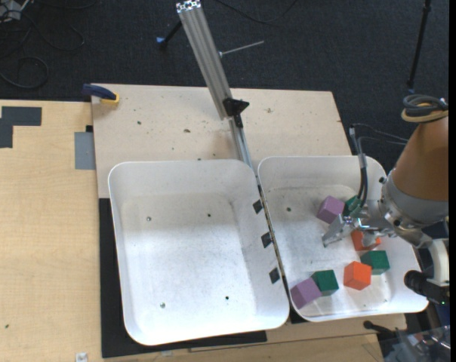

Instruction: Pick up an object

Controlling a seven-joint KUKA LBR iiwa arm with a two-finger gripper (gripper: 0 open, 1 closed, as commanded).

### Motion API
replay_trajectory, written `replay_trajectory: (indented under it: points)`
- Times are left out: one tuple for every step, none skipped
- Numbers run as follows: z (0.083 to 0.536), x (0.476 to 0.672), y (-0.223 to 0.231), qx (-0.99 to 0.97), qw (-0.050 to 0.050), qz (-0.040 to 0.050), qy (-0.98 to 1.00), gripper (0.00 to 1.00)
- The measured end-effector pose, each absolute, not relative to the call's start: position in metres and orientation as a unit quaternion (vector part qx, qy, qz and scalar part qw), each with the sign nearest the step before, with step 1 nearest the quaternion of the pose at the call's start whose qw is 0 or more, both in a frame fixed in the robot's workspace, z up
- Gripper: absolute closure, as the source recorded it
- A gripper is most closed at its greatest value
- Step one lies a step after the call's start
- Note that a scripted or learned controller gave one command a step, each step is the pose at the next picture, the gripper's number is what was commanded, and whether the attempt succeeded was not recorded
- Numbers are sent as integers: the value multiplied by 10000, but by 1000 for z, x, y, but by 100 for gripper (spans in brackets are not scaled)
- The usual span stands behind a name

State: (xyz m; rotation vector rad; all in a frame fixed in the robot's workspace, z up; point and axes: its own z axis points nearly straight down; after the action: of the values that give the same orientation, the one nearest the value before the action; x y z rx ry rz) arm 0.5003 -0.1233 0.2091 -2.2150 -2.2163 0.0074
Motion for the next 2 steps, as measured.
replay_trajectory:
  points:
    - [212, 501, -125, -7083, 15, 7, -7059, 0]
    - [148, 496, -121, -7076, 47, 27, -7066, 0]
